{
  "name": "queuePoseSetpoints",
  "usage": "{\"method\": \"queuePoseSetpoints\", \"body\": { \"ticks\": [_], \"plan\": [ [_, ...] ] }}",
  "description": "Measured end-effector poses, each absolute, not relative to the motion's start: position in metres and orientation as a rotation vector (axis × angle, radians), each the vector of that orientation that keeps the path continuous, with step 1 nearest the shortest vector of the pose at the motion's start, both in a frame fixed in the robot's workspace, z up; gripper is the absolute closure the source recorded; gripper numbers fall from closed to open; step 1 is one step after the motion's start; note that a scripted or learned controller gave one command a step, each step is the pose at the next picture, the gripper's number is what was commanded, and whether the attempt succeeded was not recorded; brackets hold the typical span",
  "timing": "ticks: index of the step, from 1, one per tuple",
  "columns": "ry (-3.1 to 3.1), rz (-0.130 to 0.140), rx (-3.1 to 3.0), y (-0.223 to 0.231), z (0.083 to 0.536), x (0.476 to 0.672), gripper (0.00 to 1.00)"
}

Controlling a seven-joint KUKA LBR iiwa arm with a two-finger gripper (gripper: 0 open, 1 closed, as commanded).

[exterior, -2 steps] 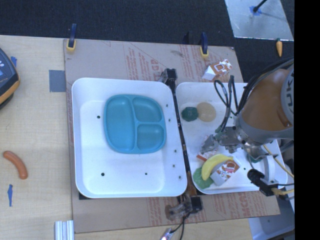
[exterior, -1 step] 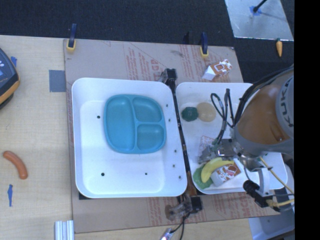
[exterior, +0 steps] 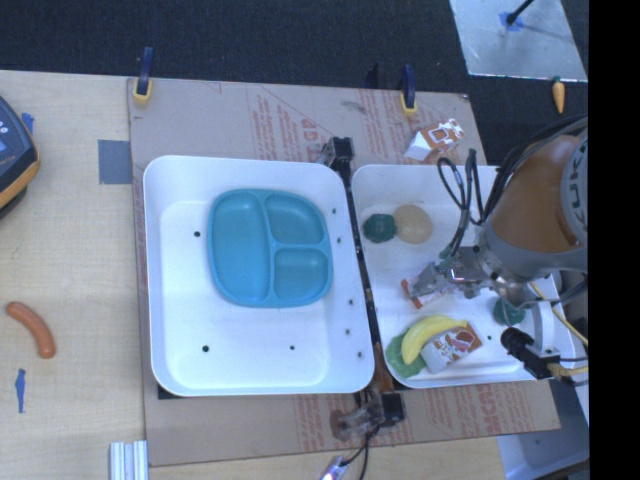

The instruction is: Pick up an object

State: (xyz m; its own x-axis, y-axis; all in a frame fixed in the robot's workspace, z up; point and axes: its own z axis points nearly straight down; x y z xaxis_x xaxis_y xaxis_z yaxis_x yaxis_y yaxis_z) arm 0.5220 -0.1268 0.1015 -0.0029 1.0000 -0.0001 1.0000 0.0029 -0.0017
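Observation:
My gripper [exterior: 432, 282] hangs low over the middle of the right bin [exterior: 372, 183], reaching in from the right. A small red piece [exterior: 408, 289] lies right at its left tip; I cannot make out whether they touch. Behind it sit a dark teal round object [exterior: 379, 228] and a beige ball [exterior: 412, 223]. In front lie a yellow banana [exterior: 432, 329] on a green piece [exterior: 397, 353] and a small red-and-white carton [exterior: 452, 348]. A teal item [exterior: 511, 312] shows partly under the arm.
The left bin [exterior: 170, 268] holds a blue divided plate [exterior: 270, 247]. Another small carton [exterior: 436, 140] lies behind the right bin. A sausage [exterior: 31, 328] rests on the bench at far left, near a dark device [exterior: 10, 158]. Cables hang off the arm [exterior: 535, 208].

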Motion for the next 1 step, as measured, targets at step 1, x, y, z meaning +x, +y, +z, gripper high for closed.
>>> {"method": "queuePoseSetpoints", "body": {
  "ticks": [1],
  "plan": [
    [-2.226,0.004,-2.213,-0.099,0.0917,0.5289,0.0]
  ]
}}
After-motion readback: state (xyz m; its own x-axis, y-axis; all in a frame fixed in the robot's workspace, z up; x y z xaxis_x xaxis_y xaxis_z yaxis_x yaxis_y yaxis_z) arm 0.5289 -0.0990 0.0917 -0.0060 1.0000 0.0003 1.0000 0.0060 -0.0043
